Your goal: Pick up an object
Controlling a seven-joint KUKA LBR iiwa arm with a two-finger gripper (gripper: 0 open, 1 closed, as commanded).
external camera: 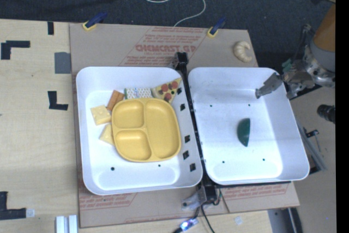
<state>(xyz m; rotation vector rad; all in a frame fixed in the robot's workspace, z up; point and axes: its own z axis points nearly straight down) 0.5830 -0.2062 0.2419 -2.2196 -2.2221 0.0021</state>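
Camera view shows the pincer (277, 83) at the right bin's (218, 172) upper right rim; whether it is open or closed I cannot tell. A dark green object (244, 132) lies inside this bin, apart from the pincer, at about 7 o'clock from it.

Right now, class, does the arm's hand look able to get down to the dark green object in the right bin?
Probably yes. The dark green object lies alone on the floor of the right bin, clear of its walls, and nothing covers it. The hand sits over that bin's upper right part.
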